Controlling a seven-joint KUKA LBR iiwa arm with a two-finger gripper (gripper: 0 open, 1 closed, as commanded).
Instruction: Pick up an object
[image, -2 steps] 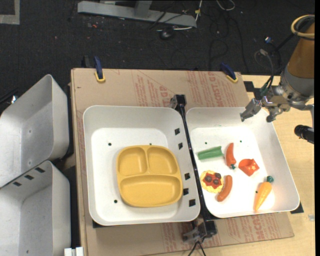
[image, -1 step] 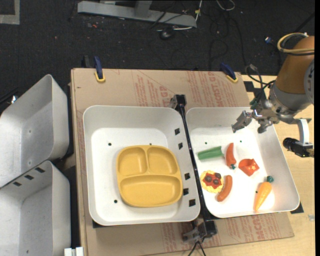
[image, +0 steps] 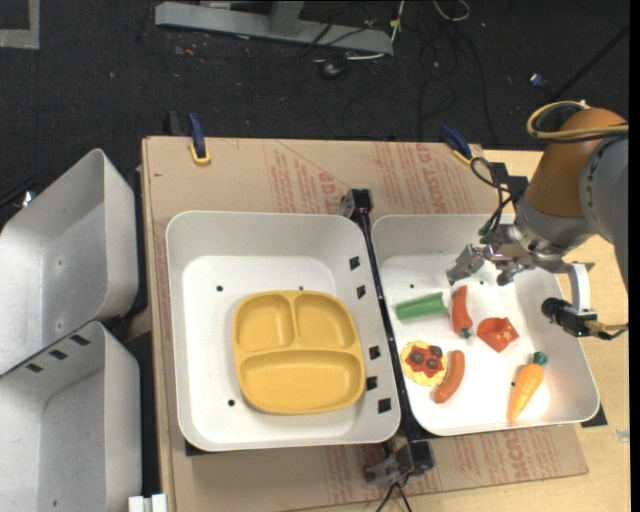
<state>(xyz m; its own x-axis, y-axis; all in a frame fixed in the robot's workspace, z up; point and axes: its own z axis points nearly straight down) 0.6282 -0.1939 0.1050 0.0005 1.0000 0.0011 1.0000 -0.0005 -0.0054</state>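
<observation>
The likeliest targets lie loose on the floor of the right bin: a green cylinder at the left, a red sausage-like piece just beside it, a red block a little further right, a second red sausage touching or nearly touching a small round pizza piece, and an orange carrot near the bin's right wall. None of them is lifted; each rests on the white bottom. The end effector hangs over the upper part of this bin, above and just beyond the first sausage and the red block, with nothing visibly between its fingers; how wide they stand cannot be read from this slanted view. The grey arm with its orange band reaches in from the right. As I judge it, the pick is not yet made: the approach is roughly placed, while the descent, the closing on one item and the lift all remain. Further out, the left bin holds a yellow divided plate, and both bins sit on the brown counter.
</observation>
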